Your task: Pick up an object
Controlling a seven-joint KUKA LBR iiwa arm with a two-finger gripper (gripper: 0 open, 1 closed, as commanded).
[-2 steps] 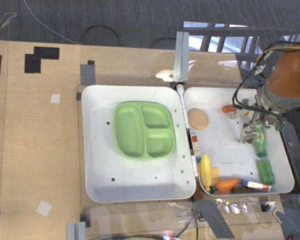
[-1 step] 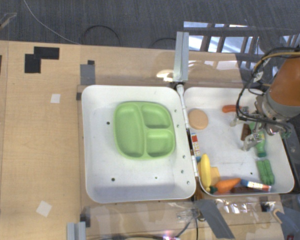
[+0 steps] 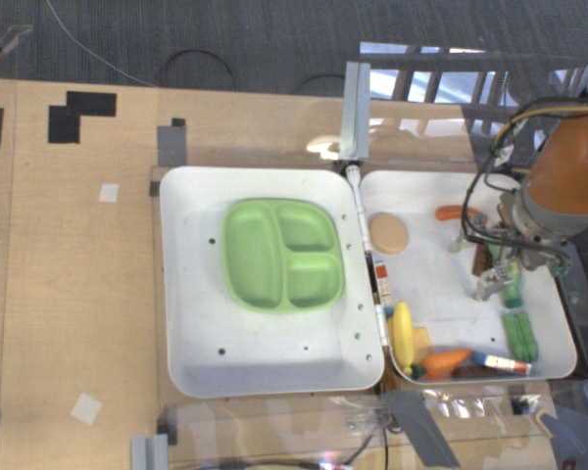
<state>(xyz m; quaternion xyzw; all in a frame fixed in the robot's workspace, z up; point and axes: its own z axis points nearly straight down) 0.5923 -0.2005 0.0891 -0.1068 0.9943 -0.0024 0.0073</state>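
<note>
Reaching in from three o'clock, the arm (image 3: 568,169) is seen over the right bin (image 3: 426,262), with the gripper (image 3: 497,280) lowered at the bin's right side. Whether anything is clamped cannot be told; a green object (image 3: 513,287) lies just beside the fingertips. A second green piece (image 3: 520,336) is seen at five o'clock of the gripper. At the bin's six o'clock edge one banana (image 3: 402,331), one carrot (image 3: 446,362) and one marker (image 3: 505,364) are crowded together. One tan round cookie (image 3: 389,233) and one red sausage (image 3: 449,213) lie toward eleven o'clock. One green divided plate (image 3: 281,255) is held by the left bin (image 3: 196,360).
</note>
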